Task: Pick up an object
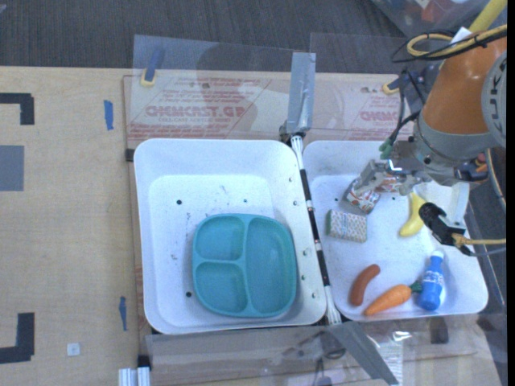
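Bench of pale wood, dark carpet behind it.
I see two white bins; whether the gripper is clenched, I cannot tell.

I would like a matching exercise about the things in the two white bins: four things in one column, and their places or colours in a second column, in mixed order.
Things:
1. divided plate
2. carrot
3. banana
4. bottle

Descriptions:
A. blue with a white cap, near the right bin's front right corner
B. yellow, in the right bin near its right wall, just below the gripper
C. teal, with three compartments, alone in the left bin
D. orange with a green end, lying at the front of the right bin, next to the sausage

Pairs: 1-C, 2-D, 3-B, 4-A
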Robot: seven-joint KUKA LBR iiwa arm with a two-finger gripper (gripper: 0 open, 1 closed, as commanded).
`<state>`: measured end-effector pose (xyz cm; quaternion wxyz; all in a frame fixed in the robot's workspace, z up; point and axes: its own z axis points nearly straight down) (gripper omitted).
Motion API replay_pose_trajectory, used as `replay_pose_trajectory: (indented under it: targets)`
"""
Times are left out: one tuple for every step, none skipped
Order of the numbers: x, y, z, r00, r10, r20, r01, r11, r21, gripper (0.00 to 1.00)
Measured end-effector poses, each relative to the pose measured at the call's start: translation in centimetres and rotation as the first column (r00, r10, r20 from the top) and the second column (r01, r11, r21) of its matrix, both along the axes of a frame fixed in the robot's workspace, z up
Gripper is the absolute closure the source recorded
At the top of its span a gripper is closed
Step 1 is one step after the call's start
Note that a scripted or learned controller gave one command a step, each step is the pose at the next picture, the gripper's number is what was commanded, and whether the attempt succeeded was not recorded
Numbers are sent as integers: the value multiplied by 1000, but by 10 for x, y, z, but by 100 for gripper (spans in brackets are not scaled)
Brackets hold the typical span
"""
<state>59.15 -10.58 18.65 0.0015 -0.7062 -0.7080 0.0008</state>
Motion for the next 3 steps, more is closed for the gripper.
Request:
replay_pose_trajectory:
  targets:
    - [39, -6, -99, 991, 130, 8, -130, 992, -2, 0]
    - [40, -8, -86, 992, 127, 14, -127, 992, -5, 100]
    - [20, 23, 50, 978, 207, 6, -207, 978, -3, 100]
